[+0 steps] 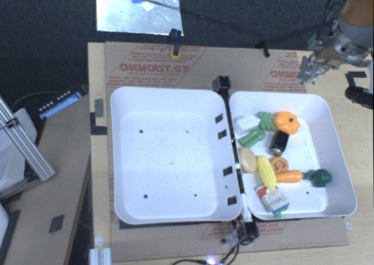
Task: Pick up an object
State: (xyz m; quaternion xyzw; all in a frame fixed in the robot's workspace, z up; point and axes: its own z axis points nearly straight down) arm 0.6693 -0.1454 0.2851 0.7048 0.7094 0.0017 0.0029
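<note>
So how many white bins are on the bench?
2. The left bin sits beside the right bin, which holds the toy food. None seems hidden.

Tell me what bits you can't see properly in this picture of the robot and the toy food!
- Grey arm with orange band, camera view: cut off by the top right edge.
- Claw: too small and blurred to tell open or shut.
- Small printed box in the right white bin: print too small to read.
- Black can: label too small to make out.
- Pale oval toy: partly covered by the yellow corn cob.
</note>
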